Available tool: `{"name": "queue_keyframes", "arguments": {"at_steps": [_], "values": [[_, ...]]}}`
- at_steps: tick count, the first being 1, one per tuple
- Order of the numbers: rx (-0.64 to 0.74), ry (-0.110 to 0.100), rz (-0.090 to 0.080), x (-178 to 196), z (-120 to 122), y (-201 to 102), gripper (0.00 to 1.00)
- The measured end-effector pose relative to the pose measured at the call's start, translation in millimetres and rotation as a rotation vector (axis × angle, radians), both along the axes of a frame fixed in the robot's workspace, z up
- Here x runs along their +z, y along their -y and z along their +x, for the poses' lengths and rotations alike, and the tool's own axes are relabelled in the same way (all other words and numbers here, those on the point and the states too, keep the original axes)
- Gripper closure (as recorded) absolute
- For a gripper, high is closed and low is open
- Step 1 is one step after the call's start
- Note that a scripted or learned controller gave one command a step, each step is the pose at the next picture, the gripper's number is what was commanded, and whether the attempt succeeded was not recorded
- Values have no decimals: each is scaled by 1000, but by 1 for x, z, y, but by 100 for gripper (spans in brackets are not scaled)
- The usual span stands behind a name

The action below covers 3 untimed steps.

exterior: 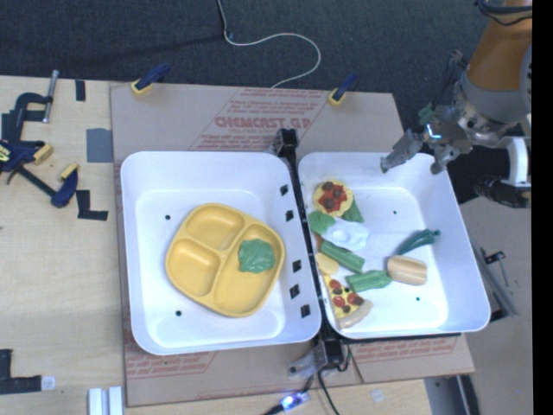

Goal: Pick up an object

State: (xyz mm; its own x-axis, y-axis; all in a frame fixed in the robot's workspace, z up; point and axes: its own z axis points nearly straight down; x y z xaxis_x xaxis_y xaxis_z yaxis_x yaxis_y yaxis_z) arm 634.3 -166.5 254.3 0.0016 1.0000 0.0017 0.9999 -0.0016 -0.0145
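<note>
My gripper hangs above the far rim of the right bin, open, with nothing between its fingers. Below it in that bin lie toy foods: a round tart with red berries, a white piece, green pods, a pizza slice, a hot dog and a dark green pepper. The left bin holds a yellow divided plate with a green leaf on it.
The bins sit on a cardboard sheet clamped to the wooden bench. Clamps lie at the far left. A white cable loops behind the bins. The arm's grey and orange wrist stands at the upper right.
</note>
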Motion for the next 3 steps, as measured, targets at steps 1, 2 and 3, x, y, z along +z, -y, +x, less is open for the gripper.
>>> {"name": "queue_keyframes", "arguments": {"at_steps": [1,2,3], "values": [[3,13,-2,9,2,0,0],[3,11,-3,-54,0,-2,0],[3,12,-3,-97,1,-8,0]]}}
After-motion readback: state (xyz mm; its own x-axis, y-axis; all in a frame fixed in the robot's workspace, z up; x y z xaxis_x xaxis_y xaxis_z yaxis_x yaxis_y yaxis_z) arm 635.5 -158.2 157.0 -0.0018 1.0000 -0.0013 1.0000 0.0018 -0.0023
